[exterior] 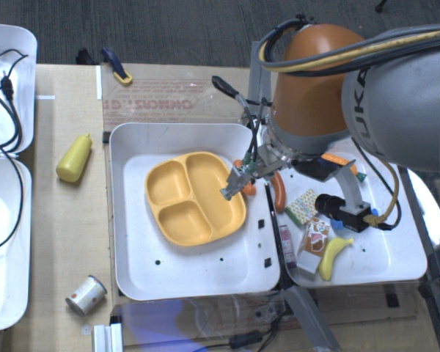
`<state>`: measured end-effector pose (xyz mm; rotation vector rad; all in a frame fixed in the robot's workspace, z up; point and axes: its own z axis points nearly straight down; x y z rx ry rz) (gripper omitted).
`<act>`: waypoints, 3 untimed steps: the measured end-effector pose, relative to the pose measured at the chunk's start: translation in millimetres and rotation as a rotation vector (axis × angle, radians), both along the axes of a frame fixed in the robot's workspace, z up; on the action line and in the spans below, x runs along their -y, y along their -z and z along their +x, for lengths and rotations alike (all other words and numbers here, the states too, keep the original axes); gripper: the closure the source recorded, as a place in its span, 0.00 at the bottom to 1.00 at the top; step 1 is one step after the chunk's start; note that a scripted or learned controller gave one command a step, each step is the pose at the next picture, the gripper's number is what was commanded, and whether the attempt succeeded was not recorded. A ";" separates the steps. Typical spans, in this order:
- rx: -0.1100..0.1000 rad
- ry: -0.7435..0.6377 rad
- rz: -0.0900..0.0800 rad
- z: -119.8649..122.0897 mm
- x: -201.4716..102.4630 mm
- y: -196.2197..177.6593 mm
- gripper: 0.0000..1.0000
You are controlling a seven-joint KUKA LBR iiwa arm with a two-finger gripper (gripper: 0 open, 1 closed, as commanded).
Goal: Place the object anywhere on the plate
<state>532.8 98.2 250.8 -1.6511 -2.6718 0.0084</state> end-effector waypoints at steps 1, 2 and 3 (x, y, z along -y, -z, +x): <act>0.000 -0.075 0.003 -35.7 60.4 60.8 0.00; 0.000 -0.070 0.002 -34.5 61.5 52.6 1.00; 0.003 -0.113 0.002 -34.1 65.7 -20.6 1.00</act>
